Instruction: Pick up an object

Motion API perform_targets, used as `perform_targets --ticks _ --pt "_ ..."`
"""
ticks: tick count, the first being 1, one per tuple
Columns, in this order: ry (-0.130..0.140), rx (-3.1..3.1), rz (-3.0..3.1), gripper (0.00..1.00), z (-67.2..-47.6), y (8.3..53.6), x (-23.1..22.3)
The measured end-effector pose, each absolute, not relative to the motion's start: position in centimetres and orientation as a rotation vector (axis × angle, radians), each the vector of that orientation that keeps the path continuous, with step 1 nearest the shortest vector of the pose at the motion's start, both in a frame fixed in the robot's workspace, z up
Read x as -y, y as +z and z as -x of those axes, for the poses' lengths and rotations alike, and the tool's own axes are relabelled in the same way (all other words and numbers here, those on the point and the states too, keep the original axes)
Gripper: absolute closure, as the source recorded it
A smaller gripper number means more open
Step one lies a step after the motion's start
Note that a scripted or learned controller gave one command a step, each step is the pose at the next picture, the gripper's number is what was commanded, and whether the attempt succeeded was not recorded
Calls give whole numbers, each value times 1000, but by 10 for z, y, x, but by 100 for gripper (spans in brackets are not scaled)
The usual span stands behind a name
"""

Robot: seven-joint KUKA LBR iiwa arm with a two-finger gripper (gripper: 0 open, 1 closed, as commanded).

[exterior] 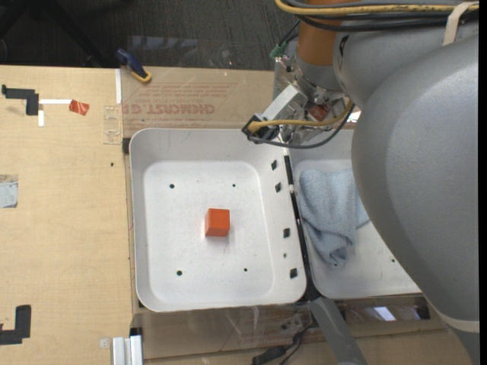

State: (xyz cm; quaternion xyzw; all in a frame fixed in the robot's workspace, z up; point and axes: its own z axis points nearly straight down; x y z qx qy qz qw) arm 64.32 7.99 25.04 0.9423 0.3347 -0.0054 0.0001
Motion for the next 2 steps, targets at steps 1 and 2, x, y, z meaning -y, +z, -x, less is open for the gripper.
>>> perform_targets --ticks 1,2 --pt "-13 -1139 -2927 100 -649 290 -50" --pt "-29 -1143 -2925 100 -649 294 -49"
